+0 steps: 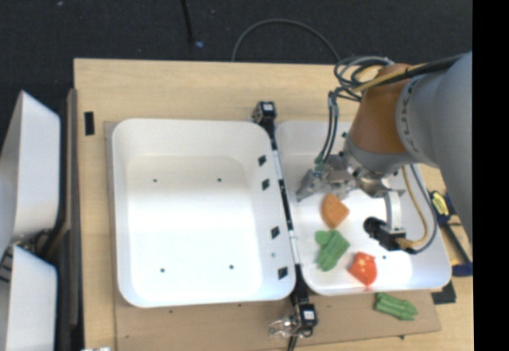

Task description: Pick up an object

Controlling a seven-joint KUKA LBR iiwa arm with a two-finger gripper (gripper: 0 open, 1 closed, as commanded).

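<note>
while the orange object [335, 211] sits in the right bin [421, 266] near its middle, the gripper [343, 179] hangs just above it in the picture, so the object lies a touch down-frame from the gripper tip, close but not between anything that can be made out. whether those fingers are spread or pressed together, cannot tell, the wrist hardware hides them. the orange piece looks stubby, its longer side tilted slightly down to the left. just below it lies a green object [330, 249], and to that one's right a red object [363, 267]. another green piece [395, 306] rests outside the bin on the bench [183, 83]. the left bin [127, 206] is alongside. no brand, label or writing is legible anywhere.
</note>
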